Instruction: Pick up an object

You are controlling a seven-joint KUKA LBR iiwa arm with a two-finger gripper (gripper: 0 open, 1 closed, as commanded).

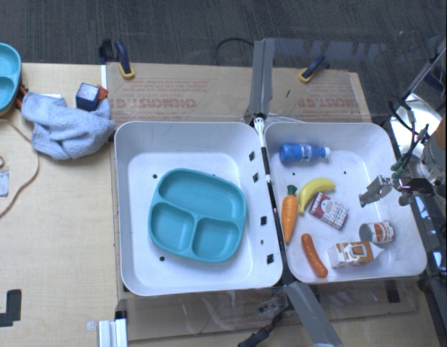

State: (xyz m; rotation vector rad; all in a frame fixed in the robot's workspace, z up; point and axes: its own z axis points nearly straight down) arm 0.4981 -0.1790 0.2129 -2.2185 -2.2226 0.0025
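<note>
I see pincer (376,190) at right edge of right white bin (353,131), can't tell its opening; nothing visibly gripped. Nearest pick: small red-and-white can (377,233), just below. Risks: round can rolls off fingers; orange juice carton (351,254) beside it gets nudged; bin wall blocks descent.

- One fixed camera looks down at a slant from above the counter (64,215).
- It is far enough back to take in both white bins: the left bin (129,215) and the right bin (382,139).
- The end effector (378,189) enters from the right edge, over the right bin.
</note>
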